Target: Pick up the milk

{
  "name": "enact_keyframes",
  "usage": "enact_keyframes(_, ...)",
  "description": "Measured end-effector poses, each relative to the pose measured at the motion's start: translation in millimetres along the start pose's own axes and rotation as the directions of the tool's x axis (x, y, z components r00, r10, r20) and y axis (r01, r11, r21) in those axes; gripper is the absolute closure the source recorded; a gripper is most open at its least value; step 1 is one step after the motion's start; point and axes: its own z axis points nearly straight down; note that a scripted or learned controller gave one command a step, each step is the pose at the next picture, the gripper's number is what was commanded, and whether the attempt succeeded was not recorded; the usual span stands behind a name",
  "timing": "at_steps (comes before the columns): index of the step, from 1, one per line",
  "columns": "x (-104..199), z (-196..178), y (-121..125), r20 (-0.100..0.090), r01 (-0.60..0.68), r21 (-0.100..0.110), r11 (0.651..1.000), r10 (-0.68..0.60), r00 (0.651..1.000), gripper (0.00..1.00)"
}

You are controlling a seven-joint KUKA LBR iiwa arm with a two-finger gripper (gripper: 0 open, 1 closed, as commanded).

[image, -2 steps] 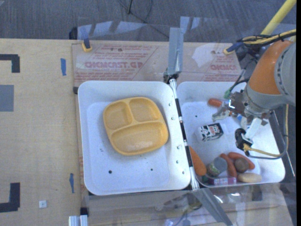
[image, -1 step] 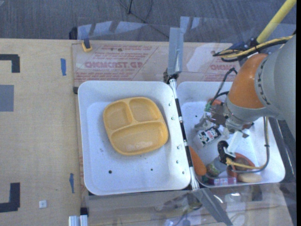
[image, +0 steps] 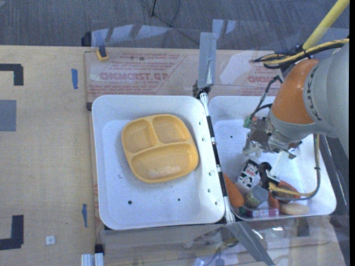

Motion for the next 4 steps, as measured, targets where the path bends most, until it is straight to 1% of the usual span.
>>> enact_keyframes(1, -0.1, 0.2, -0.3, 0.000, 0.000, 0.001, 1.000, 0.000, 1.000, 0.00)
enact_keyframes(2, -42.6, 11.4, -31.3, 0.001, 0.097, 0.005, 0.995, -0.097, 0.995, 0.00)
enact_keyframes(3, -25.4, 8.9, -74.5, 0.002, 0.114, -0.012, 0.993, -0.114, 0.993, 0.00)
enact_keyframes(4, -25.4, 0.1, -76.2, 0.001, 0.113, -0.005, 0.994, -0.113, 0.994, 1.00)
